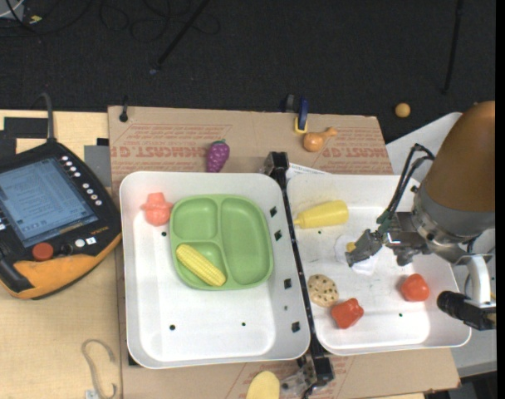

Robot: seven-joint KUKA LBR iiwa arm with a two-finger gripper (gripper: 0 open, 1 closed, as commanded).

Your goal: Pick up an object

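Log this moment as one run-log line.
gripper: over right bin | holding: unclear | nearest: yellow bottle, cookie | corn: on green tray

Cut off at the bottom edge, toward six o'clock: a yellow object (263, 385) below the bins. Cropped at the left edge, nine o'clock: the teach pendant (45, 214). Too blurred to tell apart: the gripper (365, 248) fingers and a white scrap (362, 263) under them. Partly hidden behind the arm (460, 181) at three o'clock: the right bin (385, 339) far rim.
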